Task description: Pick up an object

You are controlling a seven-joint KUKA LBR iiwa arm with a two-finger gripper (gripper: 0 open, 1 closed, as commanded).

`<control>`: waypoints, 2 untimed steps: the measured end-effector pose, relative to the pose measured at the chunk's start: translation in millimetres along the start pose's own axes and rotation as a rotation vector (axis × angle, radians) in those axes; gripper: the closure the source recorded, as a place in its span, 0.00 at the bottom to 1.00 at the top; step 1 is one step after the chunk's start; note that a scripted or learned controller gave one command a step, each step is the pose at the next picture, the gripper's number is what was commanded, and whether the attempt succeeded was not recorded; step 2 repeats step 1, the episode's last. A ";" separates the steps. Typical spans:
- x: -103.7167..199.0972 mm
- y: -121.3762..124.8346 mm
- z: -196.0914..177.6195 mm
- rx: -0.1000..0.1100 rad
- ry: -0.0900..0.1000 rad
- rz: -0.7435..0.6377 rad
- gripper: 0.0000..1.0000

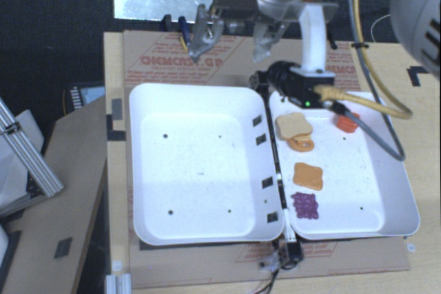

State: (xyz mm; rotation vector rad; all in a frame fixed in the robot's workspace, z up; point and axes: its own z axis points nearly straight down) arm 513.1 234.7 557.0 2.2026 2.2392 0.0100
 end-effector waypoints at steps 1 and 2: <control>0.4 0.3 -11.3 -0.002 0.002 -0.004 1.00; 0.4 0.3 -11.3 -0.002 0.002 -0.004 1.00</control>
